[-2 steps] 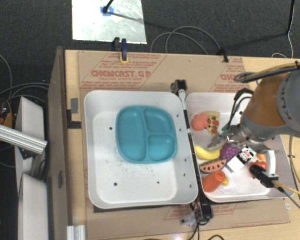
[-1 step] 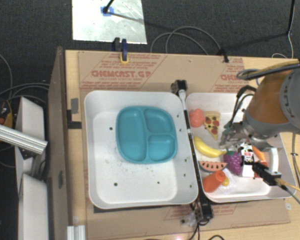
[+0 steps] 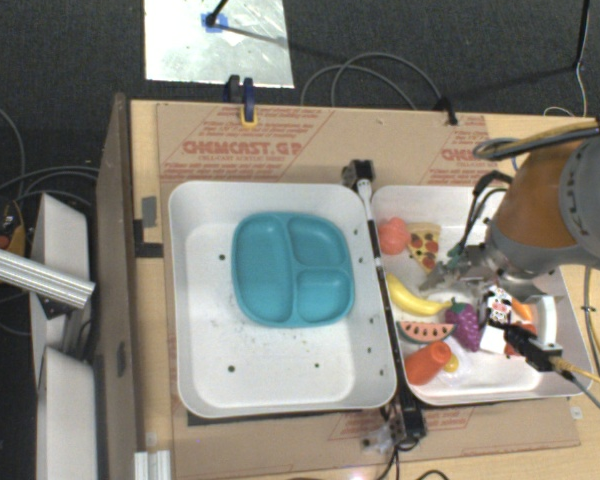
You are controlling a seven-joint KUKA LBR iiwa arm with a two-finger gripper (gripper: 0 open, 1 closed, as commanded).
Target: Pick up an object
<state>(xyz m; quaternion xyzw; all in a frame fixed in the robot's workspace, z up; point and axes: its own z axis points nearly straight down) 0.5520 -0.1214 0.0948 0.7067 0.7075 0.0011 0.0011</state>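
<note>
Here the grey arm with its orange band [image 3: 540, 203] reaches in from the right over the right white bin [image 3: 450, 200], and the tool [image 3: 458, 273] sits low among the toys; whether it is open or closed, or grips anything, I cannot tell.

Candidate objects all lie in the right bin: a yellow plastic banana [image 3: 412, 298] just left of the tool, a purple grape bunch [image 3: 465, 325] and a watermelon slice [image 3: 420, 330] nearer, an orange cup-like piece [image 3: 427, 361] at the near edge, a pink round toy [image 3: 392, 235] and a pizza slice [image 3: 425, 244] farther back.

Risks: the items crowd together, so the tool may catch two, or nudge the banana aside. Curved, smooth plastic can slip out.

The left bin holds a teal divided plate [image 3: 292, 268].
</note>
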